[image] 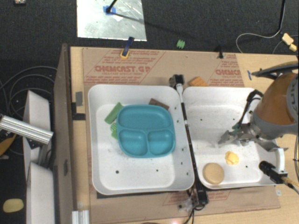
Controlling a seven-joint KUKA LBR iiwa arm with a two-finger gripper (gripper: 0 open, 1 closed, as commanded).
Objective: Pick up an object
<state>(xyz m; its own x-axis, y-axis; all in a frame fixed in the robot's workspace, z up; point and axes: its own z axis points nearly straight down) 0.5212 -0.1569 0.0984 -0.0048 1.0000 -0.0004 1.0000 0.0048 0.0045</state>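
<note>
A cardboard-topped bench holds two shallow white bins [140, 183]. In the right bin, my gripper [230, 137] hovers with nothing visibly between its fingers; I cannot tell their spread. At its five o'clock, near, lies a small lumpy yellow object [231, 158], likely my target.
</note>
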